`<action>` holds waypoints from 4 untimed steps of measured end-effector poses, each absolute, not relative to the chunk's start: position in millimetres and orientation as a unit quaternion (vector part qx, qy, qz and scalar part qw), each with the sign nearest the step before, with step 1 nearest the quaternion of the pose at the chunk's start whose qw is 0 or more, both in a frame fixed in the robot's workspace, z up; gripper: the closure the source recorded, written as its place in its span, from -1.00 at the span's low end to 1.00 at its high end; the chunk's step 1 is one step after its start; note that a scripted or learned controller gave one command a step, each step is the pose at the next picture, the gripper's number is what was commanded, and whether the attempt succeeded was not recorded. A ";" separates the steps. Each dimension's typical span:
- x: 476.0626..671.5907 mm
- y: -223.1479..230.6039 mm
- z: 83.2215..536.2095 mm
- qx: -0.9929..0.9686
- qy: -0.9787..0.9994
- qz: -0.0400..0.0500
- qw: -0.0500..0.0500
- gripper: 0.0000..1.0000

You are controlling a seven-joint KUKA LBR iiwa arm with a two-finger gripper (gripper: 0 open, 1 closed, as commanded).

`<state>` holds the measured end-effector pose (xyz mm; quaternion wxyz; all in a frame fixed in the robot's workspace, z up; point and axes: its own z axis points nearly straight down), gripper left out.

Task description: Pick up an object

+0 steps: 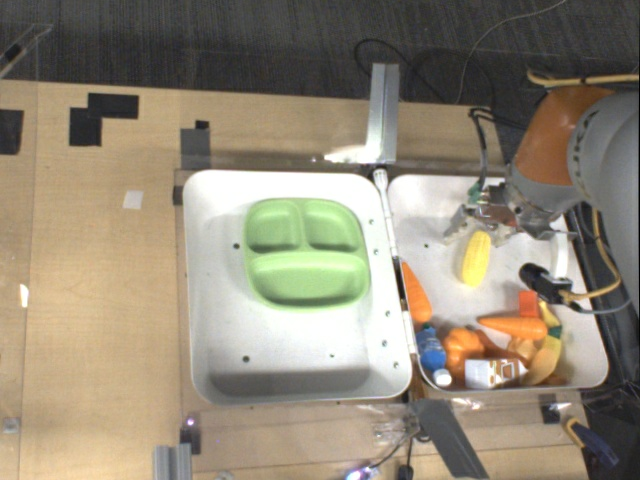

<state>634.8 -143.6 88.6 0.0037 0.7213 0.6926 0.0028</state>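
Green divided plate [303, 251] sits in the left bin [210, 298], nothing to grab around it. Right bin [430, 213]: toy corn cob [475, 256] lies on bare floor, apart from the pile of carrots [513, 323] and bottle [431, 349] near the front wall. Hand [486, 216] hangs just above the cob's upper end, fingers spread, holding nothing. Cob looks like light, stiff, slick plastic; best pinched across its middle. Wooden tabletop [90, 318] surrounds both bins; dark carpet beyond.

arm [600, 158] cut off at right edge; piled toys [505, 353] overlapping (bottle label unreadable)
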 end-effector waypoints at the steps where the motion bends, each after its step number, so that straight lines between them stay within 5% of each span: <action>1: 637.9 -141.7 102.0 0.720 0.694 0.007 0.006 1.00; 2: 644.1 -61.7 214.2 0.762 0.648 0.003 0.002 1.00; 3: 667.1 -63.6 185.0 0.846 0.533 0.001 0.001 1.00; 4: 669.5 -22.5 185.4 0.780 0.625 0.001 0.001 1.00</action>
